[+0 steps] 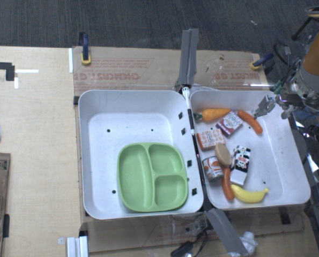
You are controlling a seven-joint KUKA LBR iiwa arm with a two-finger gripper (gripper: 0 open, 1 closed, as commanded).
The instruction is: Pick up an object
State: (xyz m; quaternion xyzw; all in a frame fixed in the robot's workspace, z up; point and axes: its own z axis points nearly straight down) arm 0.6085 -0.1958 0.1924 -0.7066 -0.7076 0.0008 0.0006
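The right bin (288,159) holds several toy foods. An orange carrot (215,113) and an orange-red sausage (250,121) lie at the far end, with a red-and-white packet (230,123) between them. Below them are a pink box (210,138), a tan bread piece (222,154), a small can (213,168), a black-and-white carton (240,158), a banana (249,194) and another orange sausage (227,186). My gripper (265,106) hangs over the bin's far right corner, just right of the orange-red sausage. Nothing shows in its grasp.
The left bin (95,143) holds a green divided plate (153,176). A grey divider post (188,58) rises between the bins at the back. Clamps (84,55) hold the cardboard sheet behind them. Cables and the arm's body crowd the right edge.
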